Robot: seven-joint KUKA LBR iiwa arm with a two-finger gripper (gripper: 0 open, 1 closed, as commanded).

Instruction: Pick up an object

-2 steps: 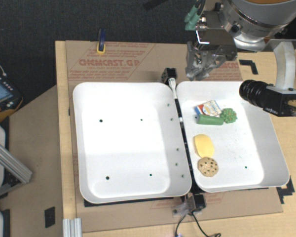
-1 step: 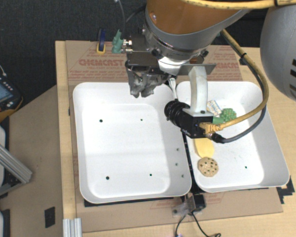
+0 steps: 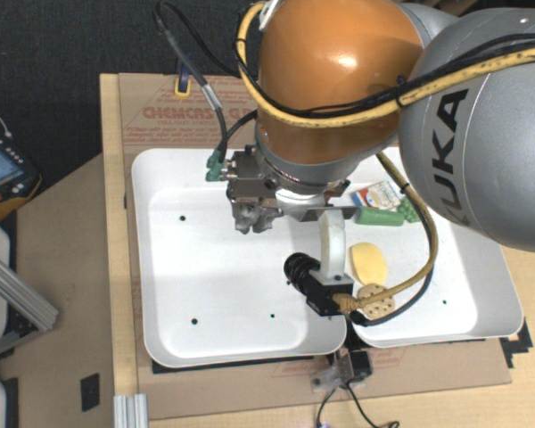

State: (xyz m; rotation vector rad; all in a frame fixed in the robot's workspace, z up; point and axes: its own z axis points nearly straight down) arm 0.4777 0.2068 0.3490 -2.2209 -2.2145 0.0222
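Note:
My gripper (image 3: 248,214) hangs over the far middle of the left bin (image 3: 174,266), under the big orange wrist band. Nothing shows below it but white bin floor. In the right bin (image 3: 481,301), a pale yellow rounded object (image 3: 368,261) lies near the dividing wall. Behind it sits a packet with green, red and white parts (image 3: 380,205), partly hidden by the arm. A small tan perforated piece (image 3: 375,303) rests near the right bin's front corner.
The arm's grey body and orange band cover the far part of both bins. A black cable fitting (image 3: 305,279) and a yellow cable loop hang over the wall between the bins. Brown cardboard (image 3: 116,239) lies under the bins.

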